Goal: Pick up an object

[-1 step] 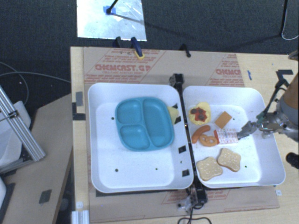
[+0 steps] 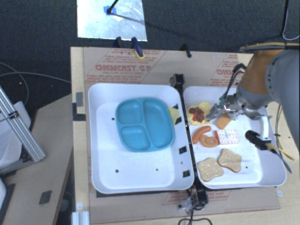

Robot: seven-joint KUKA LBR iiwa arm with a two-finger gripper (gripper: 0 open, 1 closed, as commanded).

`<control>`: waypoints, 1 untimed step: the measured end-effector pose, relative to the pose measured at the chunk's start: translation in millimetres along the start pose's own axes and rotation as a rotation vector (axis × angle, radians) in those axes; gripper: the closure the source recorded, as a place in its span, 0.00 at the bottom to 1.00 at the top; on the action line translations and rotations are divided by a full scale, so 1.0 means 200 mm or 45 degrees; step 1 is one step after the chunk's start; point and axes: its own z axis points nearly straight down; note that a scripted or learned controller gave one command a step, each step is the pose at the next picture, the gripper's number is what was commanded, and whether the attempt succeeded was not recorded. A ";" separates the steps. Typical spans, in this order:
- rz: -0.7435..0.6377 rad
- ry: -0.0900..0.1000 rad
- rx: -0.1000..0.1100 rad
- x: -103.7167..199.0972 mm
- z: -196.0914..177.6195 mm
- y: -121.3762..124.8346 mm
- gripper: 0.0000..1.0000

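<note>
toast slices [image 2: 219,164] up front | end effector [image 2: 224,109] just above orange block [image 2: 223,121], grip state unclear | block looks light, stiff; pinch flat sides

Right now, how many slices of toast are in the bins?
2. Both lie in the right bin, near its front: one toast slice left, the other slice touching its right. More could hide under the arm.

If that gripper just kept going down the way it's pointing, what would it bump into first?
Most likely the small orange block in the right bin: the gripper sits directly above it, pointing downward. Depth is hard to judge from this slanted view, so it could already be touching it.
</note>
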 end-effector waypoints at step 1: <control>0.014 0.007 0.014 0.13 -0.13 -0.25 0.00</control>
